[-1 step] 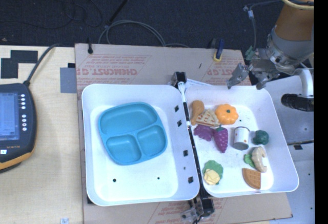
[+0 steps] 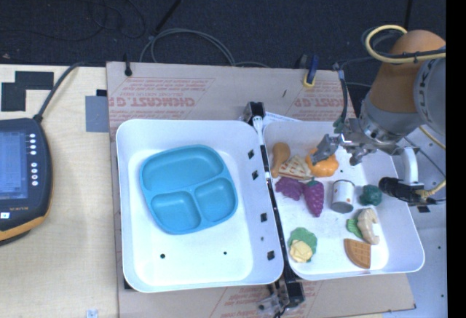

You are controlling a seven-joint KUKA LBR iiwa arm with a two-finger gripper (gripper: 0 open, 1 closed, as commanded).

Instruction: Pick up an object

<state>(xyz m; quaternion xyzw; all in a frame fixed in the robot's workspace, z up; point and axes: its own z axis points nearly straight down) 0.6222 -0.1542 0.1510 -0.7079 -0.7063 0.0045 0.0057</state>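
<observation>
Orange toy (image 2: pixel 325 165): under my gripper (image 2: pixel 336 145), beside sandwich wedge (image 2: pixel 293 167).
Pincer state: cannot tell.
Risk: I judge crowding with purple grapes (image 2: pixel 313 197) could deflect the pick.

a robotics lab: teach pendant (image 2: pixel 18 167), loose cables (image 2: pixel 191 44), and cardboard-covered bench (image 2: pixel 182 94).

Two bins sit side by side on the bench; the left bin (image 2: pixel 131 236) holds a divided plate (image 2: pixel 189 188); the right bin (image 2: pixel 408 255) holds the toy food; a sandwich wedge (image 2: pixel 293 167) lies near its far left, grapes (image 2: pixel 313 196) just before it; a can (image 2: pixel 342 195) stands right of the grapes; a broccoli (image 2: pixel 371 195) lies right of the can; a pendant (image 2: pixel 18 175) rests far left of the bins.
</observation>
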